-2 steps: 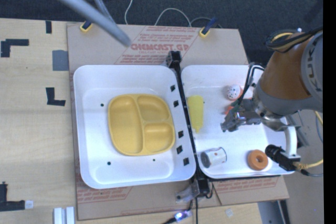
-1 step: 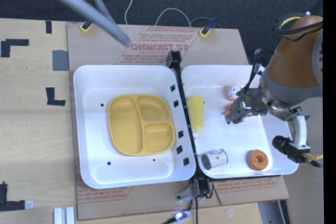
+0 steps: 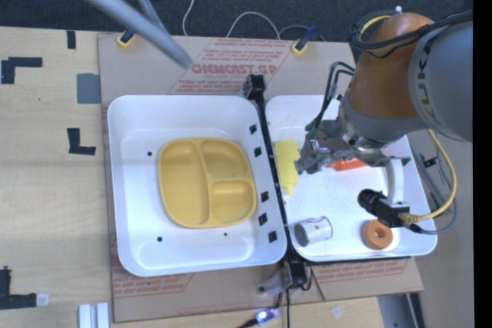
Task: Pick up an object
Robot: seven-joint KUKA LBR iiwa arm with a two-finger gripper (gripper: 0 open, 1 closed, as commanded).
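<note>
From my remote seat I see the hand [image 3: 314, 157] low over the right bin [image 3: 350, 248], its dark metal end hanging at the bin's left-centre. I cannot tell whether it is clenched or released, and I see nothing gripped.

Just left of the hand, apparently touching or nearly so, lies the yellow corn cob [image 3: 286, 165], set lengthwise along the divider between the bins. I judge this the likeliest target. It looks like a plastic toy: light, stiff, with a bumpy surface that should give some purchase, though the rounded body may roll. I would take it across its narrow width at mid-length, not by the tapered ends.

An orange-red object [image 3: 347, 163] pokes out from beneath the wrist; its shape is mostly hidden. Nearer the front edge sits a small metal cylinder [image 3: 314, 229] on its side: smooth, likely slippery, prone to roll. Beside it lies an orange ring [image 3: 377, 234], flat and low, awkward to pinch except across its rim. A black cable fitting [image 3: 378, 204] hangs above the ring.

The left bin [image 3: 131, 188] holds a yellow divided plate [image 3: 206, 182], wide and shallow, poor for a two-finger grasp except at its lip.

Both bins rest on a cardboard sheet [image 3: 223, 65] on the bench [image 3: 46, 196].
</note>
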